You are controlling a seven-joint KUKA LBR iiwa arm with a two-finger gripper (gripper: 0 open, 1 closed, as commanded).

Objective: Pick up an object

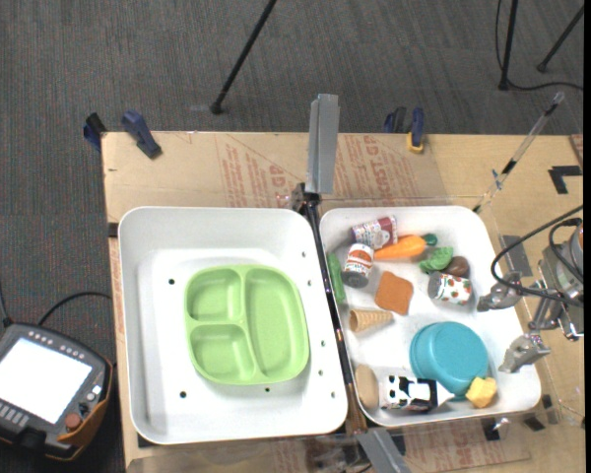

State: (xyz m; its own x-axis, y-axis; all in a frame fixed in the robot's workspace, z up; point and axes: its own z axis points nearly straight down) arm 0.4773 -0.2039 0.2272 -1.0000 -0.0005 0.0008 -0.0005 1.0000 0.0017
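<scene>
The right bin (473, 223) holds several small objects: a blue bowl (450, 356), an orange carrot (402, 248), a red-labelled can (374, 232), a smaller can (358, 262), an orange square piece (395, 292), a tan cone (371, 318), a spotted cup (451, 288), a yellow piece (482, 391) and a black-and-white cow-patterned item (411, 391). My gripper (510, 325) hovers at the bin's right rim, just right of the blue bowl. Its two fingers stand apart with nothing between them.
The left bin (148, 264) holds a green divided plate (246, 323). A grey post (323, 146) rises behind the gap between the bins. A tablet-like pendant (39, 387) lies on the floor at lower left. Cables loop near the arm at the right.
</scene>
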